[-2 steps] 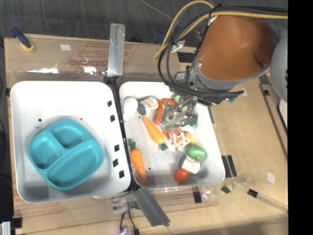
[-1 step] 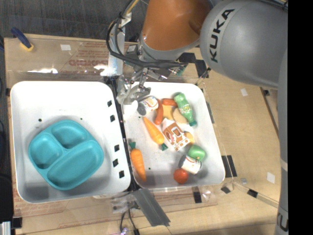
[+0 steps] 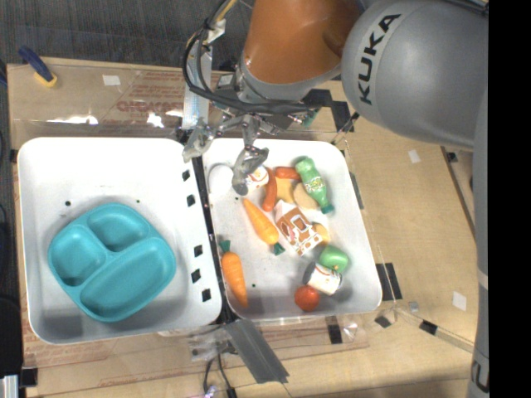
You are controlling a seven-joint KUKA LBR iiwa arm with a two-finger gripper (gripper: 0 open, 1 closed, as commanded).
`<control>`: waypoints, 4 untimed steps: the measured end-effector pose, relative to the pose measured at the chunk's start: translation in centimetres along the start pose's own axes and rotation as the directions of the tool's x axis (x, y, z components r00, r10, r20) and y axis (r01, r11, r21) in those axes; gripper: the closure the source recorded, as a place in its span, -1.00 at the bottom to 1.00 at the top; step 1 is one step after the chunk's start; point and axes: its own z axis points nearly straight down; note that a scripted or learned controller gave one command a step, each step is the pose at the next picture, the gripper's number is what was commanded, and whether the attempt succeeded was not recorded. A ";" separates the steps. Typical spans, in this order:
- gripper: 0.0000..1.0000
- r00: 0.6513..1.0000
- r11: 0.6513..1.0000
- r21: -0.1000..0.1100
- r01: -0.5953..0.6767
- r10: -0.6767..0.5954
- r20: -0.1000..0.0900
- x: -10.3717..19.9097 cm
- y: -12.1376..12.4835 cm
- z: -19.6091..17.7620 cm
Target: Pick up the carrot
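1. Two white bins sit side by side: the left bin [image 3: 37,222] holds a teal plate [image 3: 110,259], the right bin [image 3: 357,222] holds the toy food.
2. The gripper [image 3: 222,154] hangs over the right bin's upper left corner; one finger [image 3: 246,166] points down near the bin floor, the other [image 3: 196,143] reaches toward the wall between the bins.
3. The fingers are spread apart, with nothing between them.
4. One carrot [image 3: 260,220] lies just below and right of the lower finger, tilted, its tip close to the finger but apart from it.
5. A second carrot [image 3: 234,276] lies well below the fingers, along the right bin's left wall.
6. Right of the fingers lie a green bottle [image 3: 312,183], a carton [image 3: 299,228] touching the first carrot, and, lower down, a tomato [image 3: 307,298].
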 end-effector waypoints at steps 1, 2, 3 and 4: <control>-1.00 0.998 0.998 -0.003 0.068 -0.068 -0.002 5.2 2.6 6.1; -1.00 0.993 0.993 0.001 0.115 -0.115 0.000 7.8 1.4 5.9; -1.00 0.977 0.977 0.000 -0.213 0.213 -0.001 13.4 5.2 5.9; -1.00 0.998 0.998 -0.003 -0.055 0.055 0.000 15.3 4.6 14.1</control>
